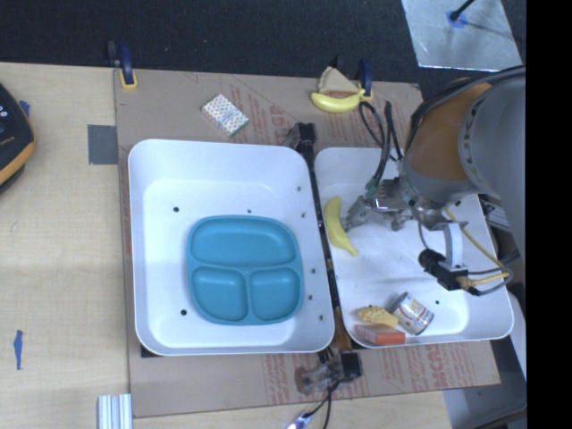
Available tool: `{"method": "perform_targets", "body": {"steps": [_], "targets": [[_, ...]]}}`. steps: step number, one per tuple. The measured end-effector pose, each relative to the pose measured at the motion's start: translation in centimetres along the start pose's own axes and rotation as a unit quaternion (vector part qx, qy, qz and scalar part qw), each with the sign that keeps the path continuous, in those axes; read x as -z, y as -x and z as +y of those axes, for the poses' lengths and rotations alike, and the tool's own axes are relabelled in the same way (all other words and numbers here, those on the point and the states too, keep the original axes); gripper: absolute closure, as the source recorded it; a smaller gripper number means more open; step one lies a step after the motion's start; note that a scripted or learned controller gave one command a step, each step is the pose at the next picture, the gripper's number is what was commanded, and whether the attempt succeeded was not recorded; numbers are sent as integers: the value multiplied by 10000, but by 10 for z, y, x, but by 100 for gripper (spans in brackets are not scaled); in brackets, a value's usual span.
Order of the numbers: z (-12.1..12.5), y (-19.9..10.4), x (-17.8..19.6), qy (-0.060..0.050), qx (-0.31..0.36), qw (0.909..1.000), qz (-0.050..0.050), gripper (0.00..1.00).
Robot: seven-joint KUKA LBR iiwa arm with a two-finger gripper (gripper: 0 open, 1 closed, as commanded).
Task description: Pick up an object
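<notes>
A yellow banana [339, 226] lies in the right bin [429, 275] near its left wall. My gripper [365, 209] hangs low over that bin, just right of the banana's upper end, below the grey arm with its orange band [438, 141]. At the bin's front edge sit a small silver can [414, 312], a yellow piece [375, 315] and a red-orange piece [382, 336]. Nothing shows between the gripper and the banana.
The left bin [152, 239] holds a blue divided plate [244, 268]. Behind the bins on the cardboard lie a second banana [337, 100] and a small patterned packet [224, 113]. Cables [465, 275] run across the right bin's right side.
</notes>
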State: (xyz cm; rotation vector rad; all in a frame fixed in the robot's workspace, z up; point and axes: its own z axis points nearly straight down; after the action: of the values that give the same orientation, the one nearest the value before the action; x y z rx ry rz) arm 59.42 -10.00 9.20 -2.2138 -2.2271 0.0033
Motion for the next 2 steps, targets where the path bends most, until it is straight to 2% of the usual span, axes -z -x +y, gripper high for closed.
{"method": "perform_targets", "body": {"steps": [1,2], "targets": [[61,99,0,2,-17,10000,-3,0],[33,27,0,-4,-2,10000,5,0]]}}
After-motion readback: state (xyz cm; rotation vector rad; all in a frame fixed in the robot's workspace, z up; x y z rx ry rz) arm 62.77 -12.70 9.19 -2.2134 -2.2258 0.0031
